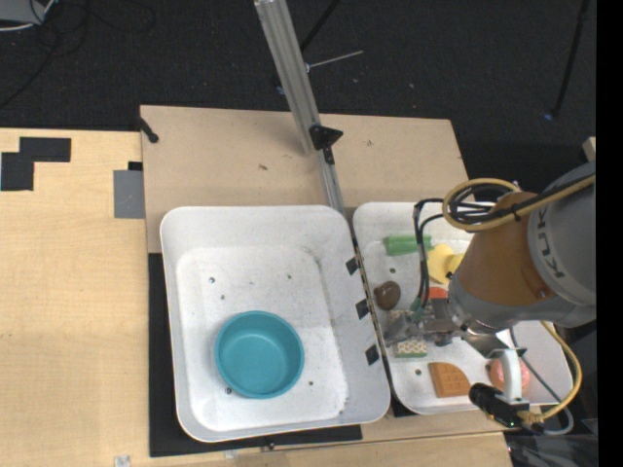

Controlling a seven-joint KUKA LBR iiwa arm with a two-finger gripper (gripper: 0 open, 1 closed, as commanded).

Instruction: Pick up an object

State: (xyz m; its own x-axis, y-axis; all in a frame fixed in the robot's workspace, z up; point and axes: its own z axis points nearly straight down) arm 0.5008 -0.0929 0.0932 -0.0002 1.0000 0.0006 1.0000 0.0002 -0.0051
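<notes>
My gripper is low in the right bin, near its left wall. Just beneath it lies a small pale speckled piece; whether it is held cannot be made out. A brown round object sits just above and to the left of the gripper. A green block and a yellow object lie farther back. An orange-tan flat piece and a pink and white object rest near the front. The arm's body hides the bin's middle and right.
A blue bowl stands in the front of the left bin. A metal rail slants up from between the bins. Cables loop over the arm's wrist at the right bin's back.
</notes>
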